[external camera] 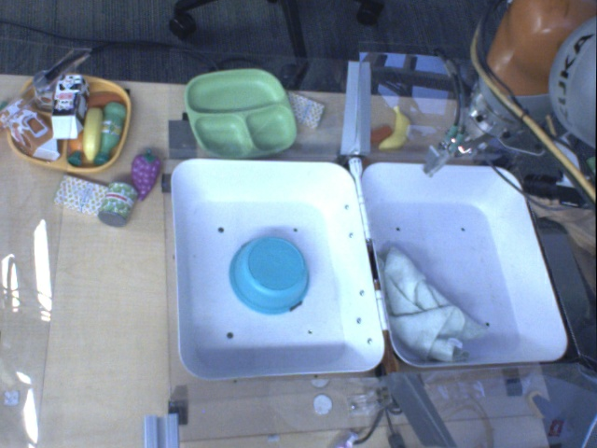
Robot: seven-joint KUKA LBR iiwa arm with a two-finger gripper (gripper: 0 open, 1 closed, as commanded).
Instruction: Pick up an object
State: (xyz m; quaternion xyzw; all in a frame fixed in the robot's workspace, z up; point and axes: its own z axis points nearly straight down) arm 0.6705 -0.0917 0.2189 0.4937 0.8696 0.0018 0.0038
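White, crumpled cloth (424, 308) lies bunched in the near corner of the right white bin (504, 250), easy to pinch. A round blue bowl (270, 273) sits in the left white bin (215, 203). Far back, the gripper (446, 149) hangs over the right bin's far rim, touching nothing; I cannot tell how wide it is.

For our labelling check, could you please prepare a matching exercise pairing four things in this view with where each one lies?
Things:
1. round blue bowl
2. crumpled white cloth
3. green divided plastic tray
4. purple toy grapes

Places:
A. right bin
B. bench, behind the left bin
C. left bin
D. bench, left of the left bin

Pairs: 1-C, 2-A, 3-B, 4-D
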